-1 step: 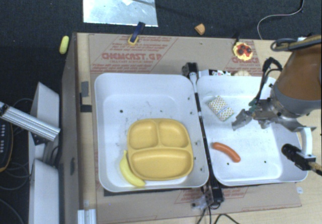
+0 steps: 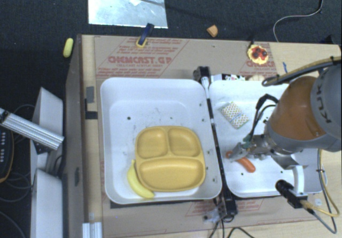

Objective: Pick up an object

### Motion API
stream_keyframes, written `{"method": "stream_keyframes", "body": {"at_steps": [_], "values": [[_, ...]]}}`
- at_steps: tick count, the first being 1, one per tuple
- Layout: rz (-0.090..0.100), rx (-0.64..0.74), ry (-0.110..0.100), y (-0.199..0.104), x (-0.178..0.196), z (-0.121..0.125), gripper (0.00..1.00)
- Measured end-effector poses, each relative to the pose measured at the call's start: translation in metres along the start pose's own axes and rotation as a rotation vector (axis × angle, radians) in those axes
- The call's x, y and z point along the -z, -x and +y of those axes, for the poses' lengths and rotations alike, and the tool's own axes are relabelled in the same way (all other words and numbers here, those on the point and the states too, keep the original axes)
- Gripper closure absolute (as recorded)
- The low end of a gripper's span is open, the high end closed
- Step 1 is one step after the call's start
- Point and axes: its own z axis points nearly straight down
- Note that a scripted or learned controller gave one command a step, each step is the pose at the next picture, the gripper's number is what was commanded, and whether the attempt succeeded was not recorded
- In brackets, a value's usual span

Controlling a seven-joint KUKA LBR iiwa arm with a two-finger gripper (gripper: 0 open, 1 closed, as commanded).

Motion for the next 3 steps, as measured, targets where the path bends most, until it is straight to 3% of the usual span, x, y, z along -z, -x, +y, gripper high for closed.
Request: {"method": "stream_keyframes", "body": {"at_steps": [1, 2, 3], "values": [[0.0, -0.001, 0.002, 0.009, -0.023, 0.001, 0.0], [0.001, 0.001, 0.004, 0.009, -0.012, 0.002, 1.0], [0.0, 0.003, 0.005, -0.065, 0.078, 0.057, 1.0]]}}
